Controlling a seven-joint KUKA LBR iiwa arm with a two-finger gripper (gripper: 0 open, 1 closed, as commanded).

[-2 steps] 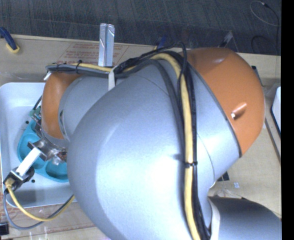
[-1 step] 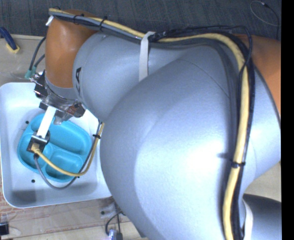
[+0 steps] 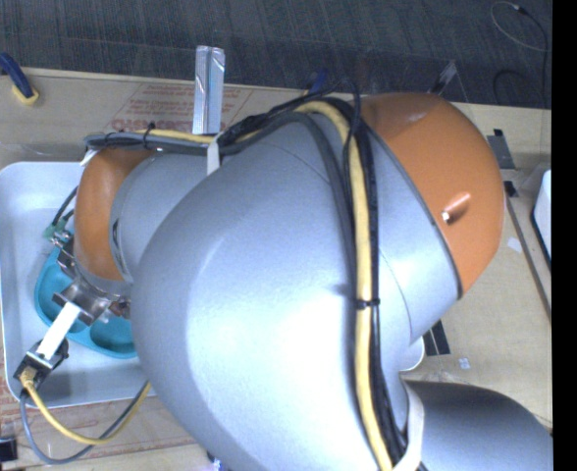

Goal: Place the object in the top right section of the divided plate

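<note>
Even overhead light, soft glare on the near, slightly blurred arm (image 3: 298, 292).

A glossy grey robot arm (image 3: 298, 302) with orange bands, trailed by yellow and black cables (image 3: 362, 234), looms over a bright blue plastic divided plate (image 3: 48, 297) in a shallow white bin (image 3: 14, 204) on the pale tan wooden table (image 3: 485, 292).
</note>
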